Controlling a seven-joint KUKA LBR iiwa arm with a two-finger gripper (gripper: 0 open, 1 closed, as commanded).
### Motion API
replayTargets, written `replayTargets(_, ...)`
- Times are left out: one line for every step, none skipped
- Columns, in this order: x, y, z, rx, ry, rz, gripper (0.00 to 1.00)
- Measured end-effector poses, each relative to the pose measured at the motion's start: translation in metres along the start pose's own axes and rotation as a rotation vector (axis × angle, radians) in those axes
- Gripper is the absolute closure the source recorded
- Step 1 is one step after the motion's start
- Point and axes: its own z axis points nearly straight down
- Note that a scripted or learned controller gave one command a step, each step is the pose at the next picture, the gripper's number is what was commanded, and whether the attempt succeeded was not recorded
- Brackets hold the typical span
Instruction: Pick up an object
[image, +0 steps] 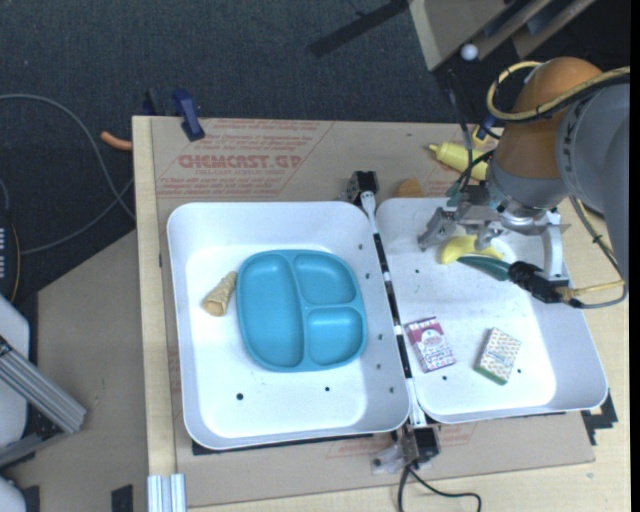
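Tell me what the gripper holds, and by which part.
Cannot be told: the gripper sits low over a yellow object in the right bin, its grip hidden.

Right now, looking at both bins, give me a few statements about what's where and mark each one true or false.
1. The blue divided plate lies in the left bin. True.
2. The ice cream cone lies on the plate. False: it lies beside it, on the bin floor.
3. The gripper is over the right bin, near a yellow object. True.
4. The red and white packet is in the left bin. False: it is in the right bin, near the patterned sponge.
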Motion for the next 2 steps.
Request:
replayTargets(-0.0448, 0.0076, 0.046, -0.001, -0.002, 0.002, 0.0)
replayTargets(-0.0451, 0.0064, 0.0362, 0.007, 0.0, 0.003, 1.0)
